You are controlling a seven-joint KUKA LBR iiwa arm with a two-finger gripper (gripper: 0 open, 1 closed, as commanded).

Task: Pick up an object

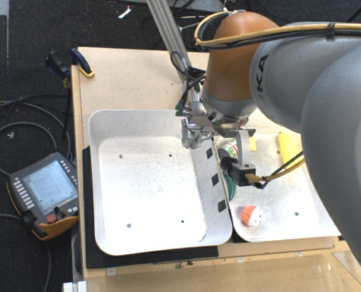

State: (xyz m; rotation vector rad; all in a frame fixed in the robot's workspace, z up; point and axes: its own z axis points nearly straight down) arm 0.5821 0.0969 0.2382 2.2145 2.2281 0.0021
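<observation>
My gripper (pixel 191 136) hangs under the orange wrist band, over the wall where the left bin (pixel 101 163) and the right bin (pixel 302 224) meet, near their far end. The arm's grey bulk covers much of the right bin. In that bin, an orange and white object (pixel 251 216) lies near the front. A yellow object (pixel 287 147) rests at the far right, partly under the arm. A green and white item (pixel 229 150) sits just right of the gripper, and a green strip (pixel 231 190) lies below it. I see nothing between the gripper and any object.
A teach pendant (pixel 43 190) lies on the floor to the left of the bench. A blue and yellow clamp (pixel 78 62) grips the bench's far left corner. A slanted metal rail (pixel 165 23) runs down from the top toward the wrist.
</observation>
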